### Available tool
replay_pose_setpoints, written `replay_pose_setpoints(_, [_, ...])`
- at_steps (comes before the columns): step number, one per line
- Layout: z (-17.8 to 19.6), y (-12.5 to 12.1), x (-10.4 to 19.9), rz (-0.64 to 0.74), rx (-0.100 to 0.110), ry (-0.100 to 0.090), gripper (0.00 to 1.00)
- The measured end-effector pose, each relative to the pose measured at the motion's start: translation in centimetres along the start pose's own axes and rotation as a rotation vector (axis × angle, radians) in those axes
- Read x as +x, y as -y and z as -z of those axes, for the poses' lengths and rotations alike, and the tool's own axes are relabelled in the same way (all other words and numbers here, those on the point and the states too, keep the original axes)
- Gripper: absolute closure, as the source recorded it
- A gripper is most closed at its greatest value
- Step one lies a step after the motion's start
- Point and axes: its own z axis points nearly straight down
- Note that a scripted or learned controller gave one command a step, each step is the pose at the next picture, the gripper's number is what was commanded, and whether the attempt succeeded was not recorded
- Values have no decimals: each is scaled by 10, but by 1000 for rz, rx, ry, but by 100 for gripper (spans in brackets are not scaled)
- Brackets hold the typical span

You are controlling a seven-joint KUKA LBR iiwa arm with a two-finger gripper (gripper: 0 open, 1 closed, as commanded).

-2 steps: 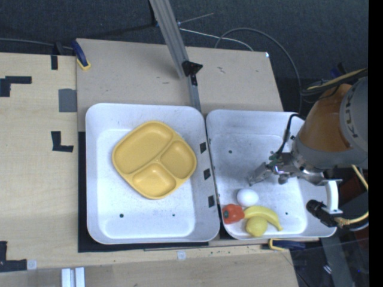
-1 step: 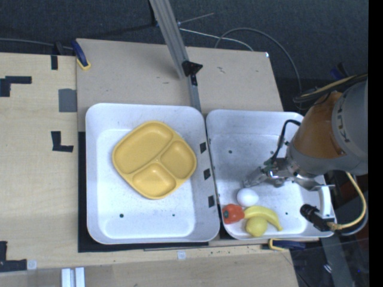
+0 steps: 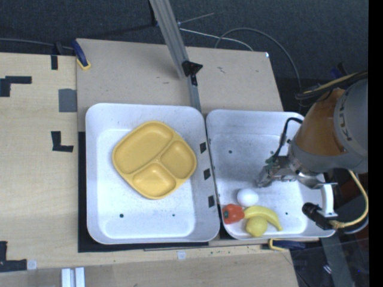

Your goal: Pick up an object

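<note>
Worktop (image 3: pixel 137 70): pale wood, carrying two shallow white bins side by side.
Left bin (image 3: pixel 99 178): holds a yellow divided plate (image 3: pixel 154 159) with three sections, lying flat, turned at an angle, toward the bin's far half.
Right bin (image 3: pixel 239 130): holds the small things, all bunched at its near edge.
Egg (image 3: pixel 247 197): white, just beyond the fruit.
Tomato (image 3: pixel 233 213): red, hard by the bin's near-left corner, beside the banana.
Banana (image 3: pixel 264 213): yellow, curved, lying across the near edge.
Lemon (image 3: pixel 256 226): yellow, round, tucked under the banana's curve, touching it.
Arm (image 3: pixel 326 130): grey and orange, leaning in over the right bin's right side.
Hand (image 3: pixel 270 176): low over the bin floor, just up and right of the egg, apart from it; nothing seen in its grip; how far open, cannot tell from here.
</note>
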Motion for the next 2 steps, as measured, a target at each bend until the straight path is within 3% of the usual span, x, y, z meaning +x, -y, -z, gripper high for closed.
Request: replay_pose_setpoints(2, [92, -8, -5, 0, -5, 2, 100])
